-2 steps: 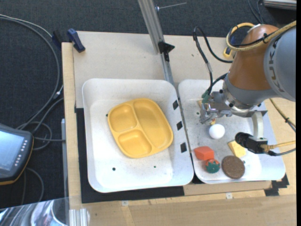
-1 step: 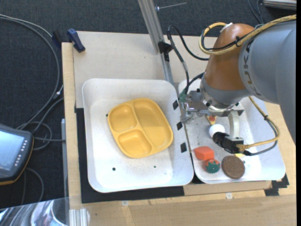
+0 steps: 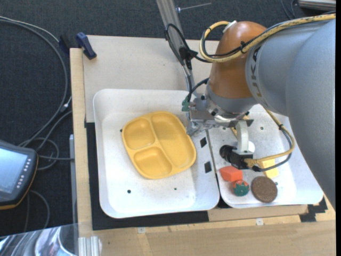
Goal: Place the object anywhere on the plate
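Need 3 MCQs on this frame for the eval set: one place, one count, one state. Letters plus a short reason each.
1. The yellow plate lies:
A. in the left bin
B. in the other bin
C. outside both bins

2. The plate has how many compartments?
A. two
B. three
C. four

3. The plate is:
A. upside down
B. right way up, lying flat
C. standing on its edge

Key:
1 A: the left bin's white floor shows around the plate.
2 B: ridges part it into three hollows.
3 B: the hollows face up and the plate lies flat on the bin floor.
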Robot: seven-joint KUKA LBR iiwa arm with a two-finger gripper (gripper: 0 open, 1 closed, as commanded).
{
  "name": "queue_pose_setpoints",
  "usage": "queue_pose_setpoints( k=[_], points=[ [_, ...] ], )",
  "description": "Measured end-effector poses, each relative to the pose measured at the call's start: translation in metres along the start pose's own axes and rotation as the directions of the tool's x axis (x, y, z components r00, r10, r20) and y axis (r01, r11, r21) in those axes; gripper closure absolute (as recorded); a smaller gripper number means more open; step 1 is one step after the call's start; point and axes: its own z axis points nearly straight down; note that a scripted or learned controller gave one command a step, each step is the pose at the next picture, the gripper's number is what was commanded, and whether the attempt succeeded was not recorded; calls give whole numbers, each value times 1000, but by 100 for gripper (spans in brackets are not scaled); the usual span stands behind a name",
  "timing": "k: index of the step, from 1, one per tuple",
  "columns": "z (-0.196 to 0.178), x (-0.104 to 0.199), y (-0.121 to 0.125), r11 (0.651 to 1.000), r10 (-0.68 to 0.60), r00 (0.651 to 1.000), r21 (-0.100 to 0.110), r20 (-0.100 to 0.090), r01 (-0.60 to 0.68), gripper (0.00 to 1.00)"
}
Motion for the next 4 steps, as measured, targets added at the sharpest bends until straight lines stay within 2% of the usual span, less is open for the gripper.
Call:
queue_pose_setpoints(
  k=[2, 3, 4],
  points=[
    [-4, 98, 22, 1000, 0, 1000, -1, 0, 0, 100],
    [-35, 152, 28, 1000, 0, 1000, -3, -1, 0, 100],
    [-33, 148, 27, 1000, 5, 1000, 2, 3, -5, 0]
  ],
)
